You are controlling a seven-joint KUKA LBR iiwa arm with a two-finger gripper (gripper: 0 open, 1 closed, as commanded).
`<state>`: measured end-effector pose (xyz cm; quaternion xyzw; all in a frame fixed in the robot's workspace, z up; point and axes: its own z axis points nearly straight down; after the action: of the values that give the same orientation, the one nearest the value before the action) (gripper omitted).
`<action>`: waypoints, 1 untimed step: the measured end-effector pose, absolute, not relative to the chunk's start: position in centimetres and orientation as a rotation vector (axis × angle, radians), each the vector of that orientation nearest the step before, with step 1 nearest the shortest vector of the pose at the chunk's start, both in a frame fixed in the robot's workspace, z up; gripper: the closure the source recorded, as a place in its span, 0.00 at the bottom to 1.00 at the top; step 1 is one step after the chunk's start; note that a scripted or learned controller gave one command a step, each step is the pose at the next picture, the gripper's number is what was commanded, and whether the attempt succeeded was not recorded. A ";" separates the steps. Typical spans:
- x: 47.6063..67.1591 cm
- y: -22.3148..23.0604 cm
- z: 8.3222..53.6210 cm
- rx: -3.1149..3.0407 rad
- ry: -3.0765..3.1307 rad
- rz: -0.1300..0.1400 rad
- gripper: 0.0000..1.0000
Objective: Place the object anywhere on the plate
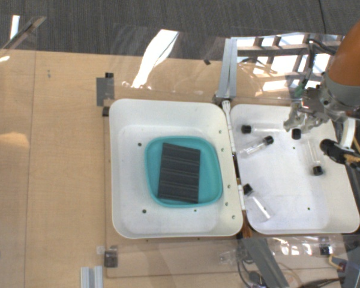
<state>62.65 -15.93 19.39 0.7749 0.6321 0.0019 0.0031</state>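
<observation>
A dark ribbed rectangular object (179, 172) lies flat on the teal plate (212, 182) in the middle of the left bin (126, 161). My gripper (302, 122) hangs over the upper part of the right bin (342, 215), far to the right of the plate. Nothing shows between its fingers.
Several small clear vials with black caps lie scattered in the right bin, such as one (256, 145) near its left side and another (255, 201) lower down. A metal frame (270, 44) stands behind the right bin. Bare wooden bench (48, 161) stretches to the left.
</observation>
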 end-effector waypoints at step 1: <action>58.2 -10.6 12.2 2.477 1.931 0.003 1.00</action>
<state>58.21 -10.56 12.19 0.7886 0.6149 0.0011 0.0005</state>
